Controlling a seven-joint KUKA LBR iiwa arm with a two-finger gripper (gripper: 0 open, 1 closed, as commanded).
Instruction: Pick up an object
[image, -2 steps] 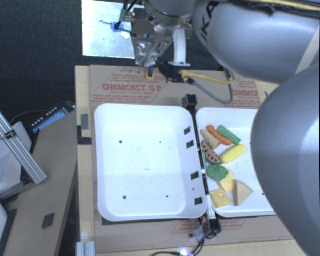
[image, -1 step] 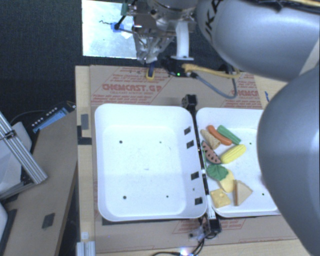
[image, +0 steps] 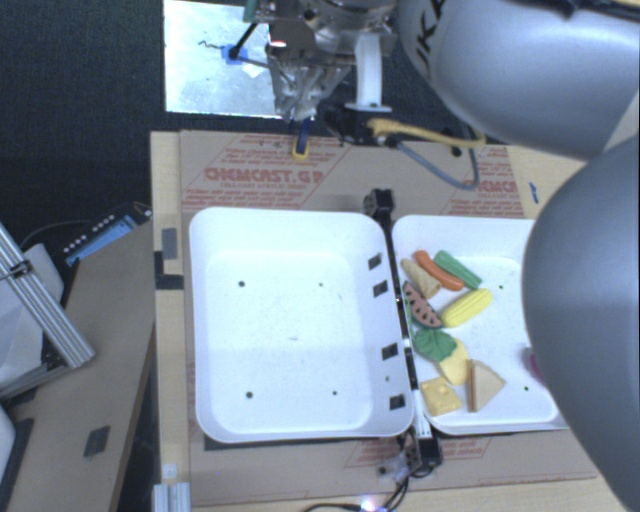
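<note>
My gripper (image: 300, 112) hangs at the back of the bench, beyond the left bin (image: 215, 330) and well away from the toys. A small yellow piece (image: 300, 148) shows right under its tip, over the cardboard; whether it is held is unclear. The right bin (image: 510, 250) holds several toy foods: an orange hot dog (image: 436, 268), a green pickle (image: 458, 268), a yellow corn cob (image: 467, 307), a watermelon slice (image: 422, 306), a green leaf (image: 434, 344), a cheese cube (image: 441, 397) and a bread wedge (image: 485, 383). The arm's grey body (image: 570, 300) covers that bin's right part.
Cardboard (image: 250, 175) lies under both bins. A black clip strip (image: 395, 300) runs along the seam between them. Cables (image: 440, 150) trail behind the right bin. An aluminium rail (image: 40, 310) and a blue-edged device (image: 100, 232) sit left of the bench.
</note>
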